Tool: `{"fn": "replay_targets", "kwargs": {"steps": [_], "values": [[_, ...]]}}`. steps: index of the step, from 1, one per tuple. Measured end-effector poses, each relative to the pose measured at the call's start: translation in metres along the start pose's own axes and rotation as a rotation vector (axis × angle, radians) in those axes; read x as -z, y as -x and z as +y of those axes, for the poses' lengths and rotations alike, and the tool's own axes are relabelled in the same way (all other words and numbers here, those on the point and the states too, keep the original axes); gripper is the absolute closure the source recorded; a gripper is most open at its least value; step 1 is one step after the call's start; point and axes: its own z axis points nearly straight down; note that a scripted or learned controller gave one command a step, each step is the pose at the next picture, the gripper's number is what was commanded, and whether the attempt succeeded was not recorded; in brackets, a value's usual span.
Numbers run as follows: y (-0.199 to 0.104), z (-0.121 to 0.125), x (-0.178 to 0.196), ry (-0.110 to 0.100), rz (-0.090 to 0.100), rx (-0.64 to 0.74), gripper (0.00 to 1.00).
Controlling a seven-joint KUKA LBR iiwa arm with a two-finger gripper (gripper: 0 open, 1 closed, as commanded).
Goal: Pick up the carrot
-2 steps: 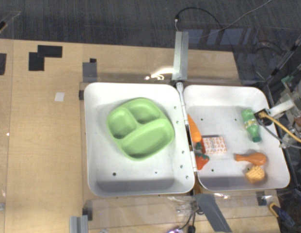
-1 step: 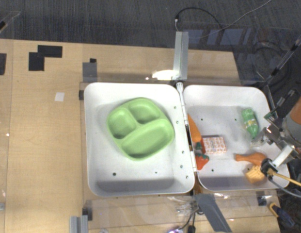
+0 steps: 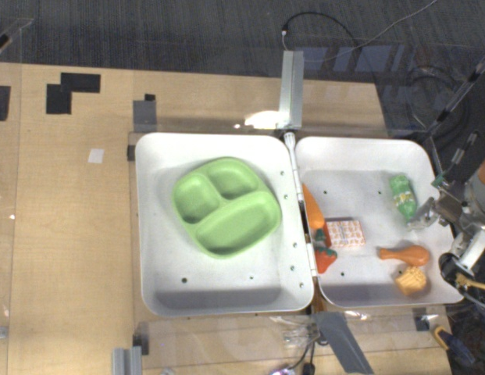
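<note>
The carrot [image 3: 313, 211] is a long orange piece lying along the left wall of the right bin [image 3: 359, 158], its thin end pointing to the back. Something green sits at its near end, beside a small red item [image 3: 326, 262]. My gripper [image 3: 426, 212] hangs at the right side of the same bin, just in front of a green bottle [image 3: 401, 194] and far to the right of the carrot. Nothing shows in its grasp. The grey arm [image 3: 465, 233] comes in over the bin's right rim.
A pink-and-white box [image 3: 344, 233] lies right next to the carrot. An orange drumstick-shaped toy [image 3: 406, 254] and a yellow piece [image 3: 411, 281] sit at the front right. The left bin [image 3: 160, 287] holds a green divided plate [image 3: 226, 206].
</note>
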Motion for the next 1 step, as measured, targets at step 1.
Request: {"fn": "replay_targets", "kwargs": {"steps": [1], "values": [[-0.0142,-0.0128,-0.0478,-0.005,-0.002,-0.521,0.00]]}}
